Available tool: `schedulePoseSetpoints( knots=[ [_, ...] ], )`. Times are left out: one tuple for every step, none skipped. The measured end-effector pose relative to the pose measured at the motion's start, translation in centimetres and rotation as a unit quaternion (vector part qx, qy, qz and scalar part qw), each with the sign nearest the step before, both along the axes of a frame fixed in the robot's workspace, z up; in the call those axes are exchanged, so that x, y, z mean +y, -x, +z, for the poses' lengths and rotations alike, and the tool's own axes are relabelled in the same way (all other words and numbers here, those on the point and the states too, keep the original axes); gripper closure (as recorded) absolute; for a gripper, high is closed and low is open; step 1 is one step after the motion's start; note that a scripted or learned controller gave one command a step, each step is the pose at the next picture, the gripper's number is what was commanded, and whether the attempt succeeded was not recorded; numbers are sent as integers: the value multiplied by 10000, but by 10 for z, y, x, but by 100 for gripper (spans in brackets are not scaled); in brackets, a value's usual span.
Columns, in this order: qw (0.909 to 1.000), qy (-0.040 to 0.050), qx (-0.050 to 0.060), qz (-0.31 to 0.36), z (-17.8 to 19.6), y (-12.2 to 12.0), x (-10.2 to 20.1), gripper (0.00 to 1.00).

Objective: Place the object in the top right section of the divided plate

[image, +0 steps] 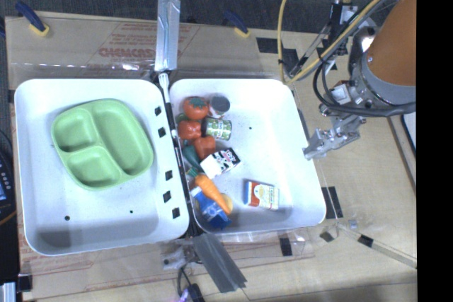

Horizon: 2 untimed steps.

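A light green divided plate (pixel 102 143) lies in the left bin (pixel 42 223), its three sections bare. The right bin (pixel 283 117) holds a pile of toy groceries along its left wall: a tomato (pixel 196 108), a green can (pixel 217 128), red pieces (pixel 189 130), a black-and-white carton (pixel 220 161), a carrot (pixel 212 192), a blue packet (pixel 210 212). An orange-and-white juice box (pixel 261 194) lies apart, lower right. My gripper (pixel 330 140) hangs outside the right bin's right rim, over the bench, with nothing seen between its fingers.
A dark round lid (pixel 221 104) sits beside the tomato. Yellow and black cables (pixel 311 18) loop above the arm. A silver taped post (pixel 167 32) stands behind the bins' shared wall. Blue clamps (pixel 32 19) hold the cardboard backing.
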<state>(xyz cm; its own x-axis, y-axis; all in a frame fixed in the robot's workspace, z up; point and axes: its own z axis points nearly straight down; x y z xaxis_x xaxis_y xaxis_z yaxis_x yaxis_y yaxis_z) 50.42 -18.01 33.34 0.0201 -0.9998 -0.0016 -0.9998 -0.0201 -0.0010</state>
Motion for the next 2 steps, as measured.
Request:
schedulePoseSetpoints(
  knots=[
    [10000,-1,-1,-3,0,0,0,0],
    [9783,-9,20,2073,-41,-17,-12,0]
  ],
)
